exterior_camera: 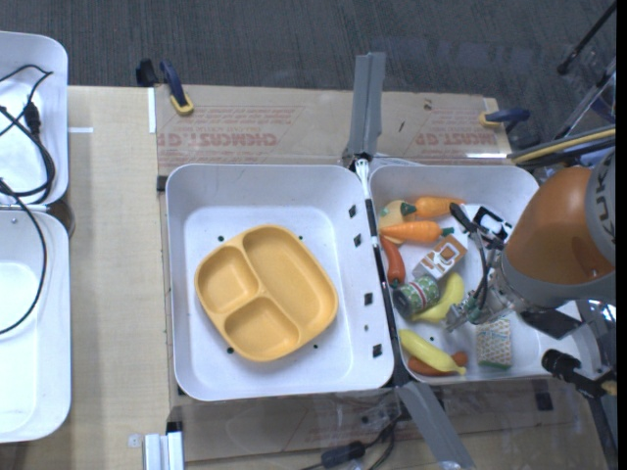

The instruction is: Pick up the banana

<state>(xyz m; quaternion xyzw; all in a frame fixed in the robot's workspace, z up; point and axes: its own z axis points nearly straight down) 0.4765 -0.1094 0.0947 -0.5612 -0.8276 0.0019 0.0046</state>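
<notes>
Behind both bins, cardboard [245, 137] printed "CHEMCAT", mirrored

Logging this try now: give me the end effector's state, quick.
End effector: cannot be told; it sits low in the right bin beside a banana, with nothing visibly held.

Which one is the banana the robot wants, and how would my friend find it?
Look in the right-hand white bin, the one crowded with toy food. Near its front edge lies the banana, long, curved and plain yellow, resting on something red-orange. The carrots farther back are orange, and the yellow piece mid-bin is tucked against a can.
</notes>
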